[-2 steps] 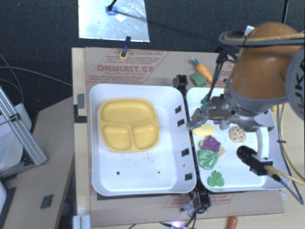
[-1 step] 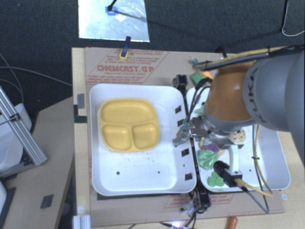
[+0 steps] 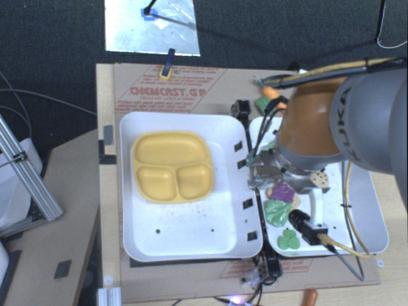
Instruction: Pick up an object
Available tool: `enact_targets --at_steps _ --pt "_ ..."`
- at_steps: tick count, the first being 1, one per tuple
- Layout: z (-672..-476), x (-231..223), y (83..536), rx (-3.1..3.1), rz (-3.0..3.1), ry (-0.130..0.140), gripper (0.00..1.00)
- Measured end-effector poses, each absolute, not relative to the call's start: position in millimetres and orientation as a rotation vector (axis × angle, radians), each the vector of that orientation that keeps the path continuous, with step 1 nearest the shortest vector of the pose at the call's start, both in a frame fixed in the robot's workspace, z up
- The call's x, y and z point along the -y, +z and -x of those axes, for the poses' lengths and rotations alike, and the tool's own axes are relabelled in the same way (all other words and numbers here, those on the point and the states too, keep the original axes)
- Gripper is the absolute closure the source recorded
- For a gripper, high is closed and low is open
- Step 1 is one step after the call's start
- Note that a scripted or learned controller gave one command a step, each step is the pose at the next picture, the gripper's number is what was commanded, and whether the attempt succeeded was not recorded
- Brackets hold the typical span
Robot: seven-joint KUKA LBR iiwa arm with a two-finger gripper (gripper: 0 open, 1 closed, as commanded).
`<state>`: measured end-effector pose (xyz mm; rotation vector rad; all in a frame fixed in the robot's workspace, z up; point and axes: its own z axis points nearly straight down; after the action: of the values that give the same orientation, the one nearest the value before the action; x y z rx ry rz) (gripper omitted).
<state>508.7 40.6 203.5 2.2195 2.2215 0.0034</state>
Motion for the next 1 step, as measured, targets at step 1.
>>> enact_targets --at_steps 1 --pt "-485.5 -67.3 183.2 -2.23 -2.218 -0.001 1.0"
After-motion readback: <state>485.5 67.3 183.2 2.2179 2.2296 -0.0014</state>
